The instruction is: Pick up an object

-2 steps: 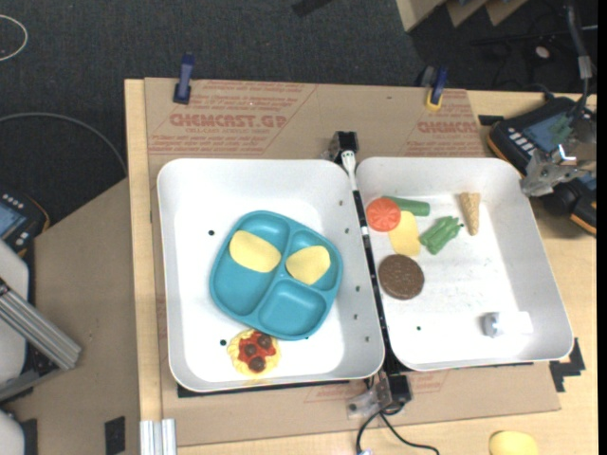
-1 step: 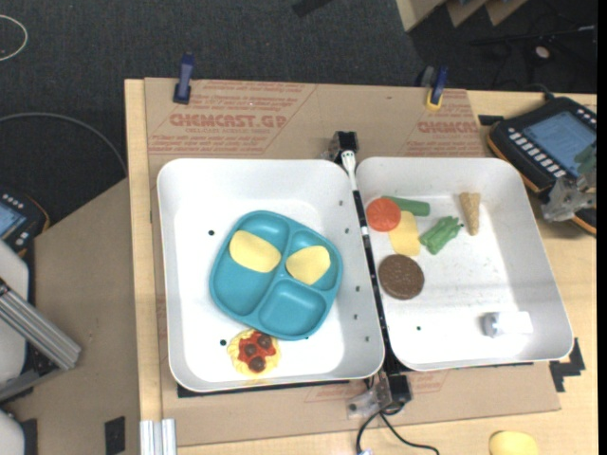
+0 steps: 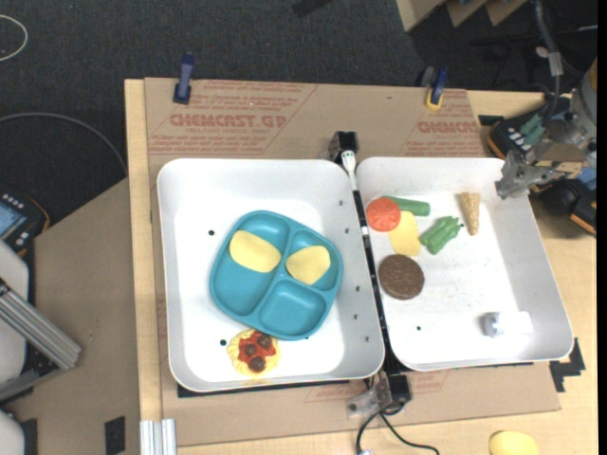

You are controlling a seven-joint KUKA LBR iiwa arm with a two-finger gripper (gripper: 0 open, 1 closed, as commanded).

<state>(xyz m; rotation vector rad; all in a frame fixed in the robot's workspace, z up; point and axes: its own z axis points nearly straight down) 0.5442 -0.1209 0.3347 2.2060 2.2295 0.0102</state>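
The right bin [image 3: 531,254] holds a red tomato [image 3: 383,214], a green bean [image 3: 413,206], a yellow piece [image 3: 405,236], a green vegetable [image 3: 439,234], a tan cone [image 3: 469,211], a brown round cookie [image 3: 401,277] and a small grey-white block [image 3: 493,324]. In the left bin [image 3: 180,254] lies a blue divided plate [image 3: 275,297] with two yellow pieces [image 3: 254,250] on it. A small pizza toy [image 3: 251,352] lies below the plate. My gripper [image 3: 517,175] hangs over the right bin's far right corner, apart from all the objects, with nothing seen in it.
Both bins rest on a cardboard sheet [image 3: 285,112] held by a blue clamp [image 3: 184,78] and a second clamp [image 3: 435,87] at the back. A black divider [image 3: 358,218] runs between the bins. A yellow object [image 3: 512,442] lies off the board at the lower right.
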